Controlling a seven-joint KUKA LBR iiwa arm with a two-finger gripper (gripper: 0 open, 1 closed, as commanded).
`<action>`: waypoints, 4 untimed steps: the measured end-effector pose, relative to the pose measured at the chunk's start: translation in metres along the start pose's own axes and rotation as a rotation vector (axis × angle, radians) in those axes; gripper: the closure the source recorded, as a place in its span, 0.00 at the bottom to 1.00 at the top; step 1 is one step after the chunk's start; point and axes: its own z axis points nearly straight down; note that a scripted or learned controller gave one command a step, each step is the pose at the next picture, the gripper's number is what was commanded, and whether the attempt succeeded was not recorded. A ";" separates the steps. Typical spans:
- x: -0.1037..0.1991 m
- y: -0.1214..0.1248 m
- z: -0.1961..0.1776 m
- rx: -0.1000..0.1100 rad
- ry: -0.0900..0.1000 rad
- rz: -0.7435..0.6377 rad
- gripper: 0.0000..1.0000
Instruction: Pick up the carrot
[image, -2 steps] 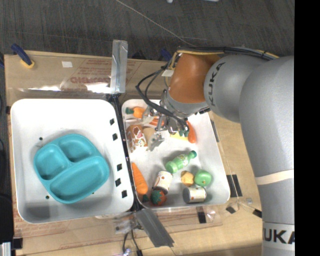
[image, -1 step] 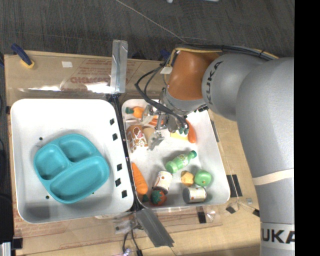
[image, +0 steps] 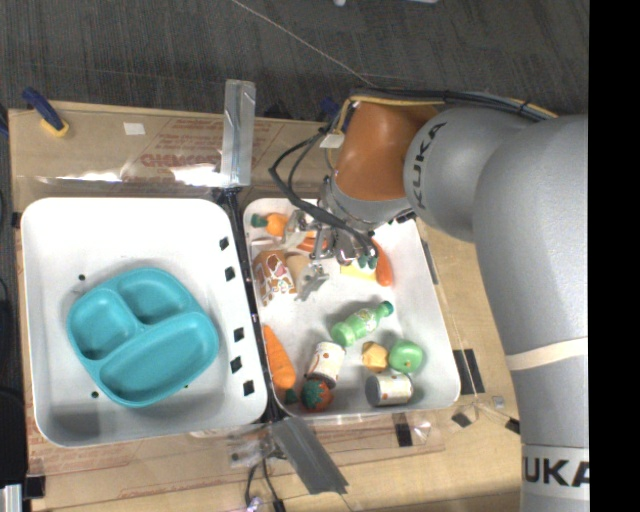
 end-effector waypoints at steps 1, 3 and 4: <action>0.001 0.002 0.002 -0.003 0.004 0.077 0.00; -0.007 0.005 -0.013 -0.002 -0.026 0.033 1.00; 0.005 0.069 -0.104 -0.003 -0.033 -0.488 1.00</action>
